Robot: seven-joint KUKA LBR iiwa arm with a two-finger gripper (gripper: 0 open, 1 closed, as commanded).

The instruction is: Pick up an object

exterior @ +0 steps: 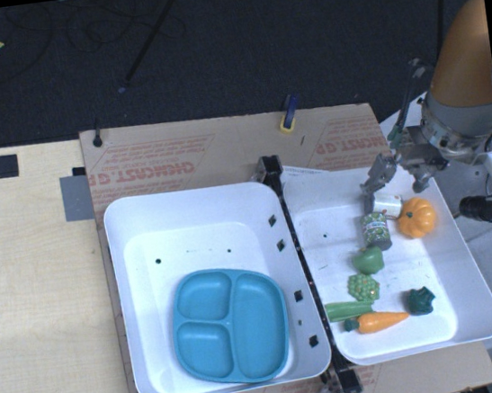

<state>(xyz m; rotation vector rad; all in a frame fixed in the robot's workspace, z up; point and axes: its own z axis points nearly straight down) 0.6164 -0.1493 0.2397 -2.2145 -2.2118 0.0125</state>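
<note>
Pale tabletop (33, 294) carries two white bins; toy food is gathered in the right bin (478, 295), an orange pumpkin (416, 218) nearest the tool (397, 175), which is poised above, fingers spread, nothing grasped.

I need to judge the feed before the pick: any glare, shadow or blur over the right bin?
Camera view: even light, no strong glare on the right bin; small toys cast only faint shadows; the carrot and pumpkin look soft but distinguishable; the gripper is slightly blurred; the background above the bench is dark.
</note>
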